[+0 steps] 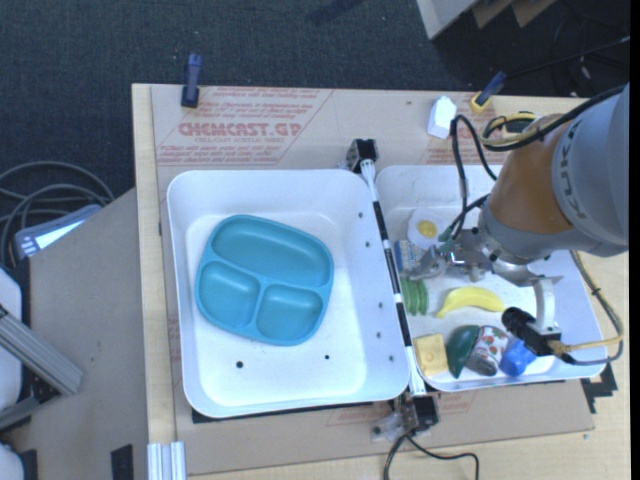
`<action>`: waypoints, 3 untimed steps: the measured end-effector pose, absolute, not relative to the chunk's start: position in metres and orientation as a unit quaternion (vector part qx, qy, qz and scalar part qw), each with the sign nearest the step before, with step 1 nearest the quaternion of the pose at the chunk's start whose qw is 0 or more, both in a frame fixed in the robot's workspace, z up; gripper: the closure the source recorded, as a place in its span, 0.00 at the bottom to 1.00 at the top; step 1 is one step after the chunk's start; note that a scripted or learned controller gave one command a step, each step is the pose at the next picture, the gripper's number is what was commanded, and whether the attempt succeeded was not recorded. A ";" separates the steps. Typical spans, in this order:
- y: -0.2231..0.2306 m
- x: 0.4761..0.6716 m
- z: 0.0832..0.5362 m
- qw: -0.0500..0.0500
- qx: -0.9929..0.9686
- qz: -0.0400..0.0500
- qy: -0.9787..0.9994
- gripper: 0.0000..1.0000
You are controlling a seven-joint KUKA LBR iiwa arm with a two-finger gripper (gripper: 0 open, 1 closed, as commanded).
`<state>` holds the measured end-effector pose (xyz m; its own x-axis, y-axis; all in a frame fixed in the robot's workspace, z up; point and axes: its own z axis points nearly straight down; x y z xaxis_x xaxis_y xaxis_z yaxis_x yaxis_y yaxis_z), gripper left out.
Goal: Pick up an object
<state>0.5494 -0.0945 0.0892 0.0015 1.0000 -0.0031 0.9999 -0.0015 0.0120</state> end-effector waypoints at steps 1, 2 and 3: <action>-0.097 0.531 0.089 0.006 0.708 0.004 0.707 0.00; -0.146 0.620 0.129 0.001 0.707 0.000 0.707 0.00; -0.099 0.574 0.110 -0.001 0.707 0.000 0.707 0.00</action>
<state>0.5735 -0.0992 0.1097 -0.0011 1.0000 0.0011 1.0000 0.0011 -0.0022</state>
